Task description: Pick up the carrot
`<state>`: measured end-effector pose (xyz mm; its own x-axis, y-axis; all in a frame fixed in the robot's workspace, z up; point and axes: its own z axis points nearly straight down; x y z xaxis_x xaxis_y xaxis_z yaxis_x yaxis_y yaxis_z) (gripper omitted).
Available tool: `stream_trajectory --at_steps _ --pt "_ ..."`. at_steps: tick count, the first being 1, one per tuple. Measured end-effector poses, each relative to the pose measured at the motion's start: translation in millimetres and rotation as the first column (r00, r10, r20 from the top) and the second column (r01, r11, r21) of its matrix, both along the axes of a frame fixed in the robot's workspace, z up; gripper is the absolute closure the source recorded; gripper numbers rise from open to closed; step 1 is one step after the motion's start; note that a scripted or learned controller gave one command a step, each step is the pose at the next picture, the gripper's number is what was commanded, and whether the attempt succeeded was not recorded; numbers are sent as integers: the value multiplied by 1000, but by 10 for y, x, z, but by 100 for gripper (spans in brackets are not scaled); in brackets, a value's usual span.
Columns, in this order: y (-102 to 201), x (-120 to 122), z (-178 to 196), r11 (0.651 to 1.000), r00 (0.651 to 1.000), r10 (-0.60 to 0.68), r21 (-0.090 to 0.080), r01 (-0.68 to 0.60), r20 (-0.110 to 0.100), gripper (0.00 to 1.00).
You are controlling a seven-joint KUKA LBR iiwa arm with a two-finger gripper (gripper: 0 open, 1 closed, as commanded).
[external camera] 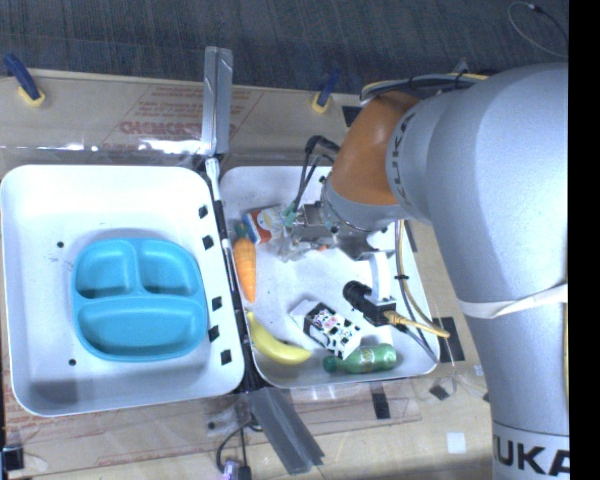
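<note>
The orange carrot [245,268] lies lengthwise against the left wall of the right bin [285,298], with its thick end toward the back. My gripper [298,236] hangs low over the back of that bin, a short way right of the carrot's top end and apart from it. Nothing of the carrot is between it. The grey arm with its orange band covers the bin's back right part.
A small orange-and-white packet [265,223] lies just left of the gripper. A banana [276,344], a patterned white box [330,326] and a green bottle [364,359] crowd the right bin's front. The left bin [25,193] holds a blue divided plate [140,298].
</note>
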<state>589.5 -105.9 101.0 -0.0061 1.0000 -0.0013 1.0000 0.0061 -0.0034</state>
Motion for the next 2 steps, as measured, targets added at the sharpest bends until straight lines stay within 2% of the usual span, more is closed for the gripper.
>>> stream_trajectory --at_steps 1,2 --pt "114 52 544 981 981 195 1 -195 3 100" --pt "-188 -586 1030 829 829 560 3 -560 2 100"
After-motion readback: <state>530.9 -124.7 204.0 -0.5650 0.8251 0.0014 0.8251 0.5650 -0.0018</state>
